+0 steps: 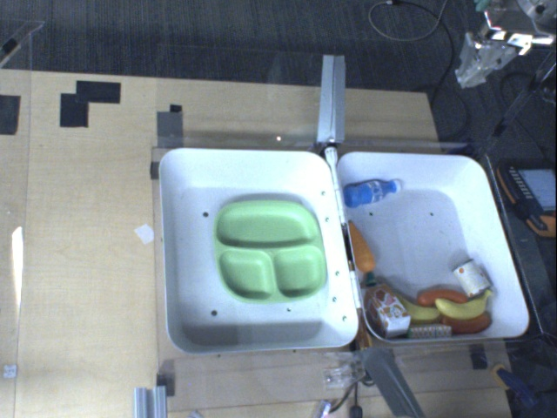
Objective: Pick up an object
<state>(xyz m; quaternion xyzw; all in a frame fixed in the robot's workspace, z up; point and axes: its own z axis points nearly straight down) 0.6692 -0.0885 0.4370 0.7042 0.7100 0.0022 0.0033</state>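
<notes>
My gripper (477, 63) hangs high at the top right, above the dark floor and well beyond the far rim of the right bin (487, 190). That bin holds a blue bottle (370, 192) lying at its far left. An orange carrot-like piece (361, 252) rests along the left wall. In the near corner sit a small printed carton (388, 311), a yellow banana (461, 306), red sausage-like pieces (464, 325) and a small white can (472, 277). Nothing is near the gripper.
The left bin (187, 233) holds a green divided tray (268, 248) at its middle. A metal post (332, 94) stands behind the divider between the bins. Cables (418, 16) trail on the floor at the top.
</notes>
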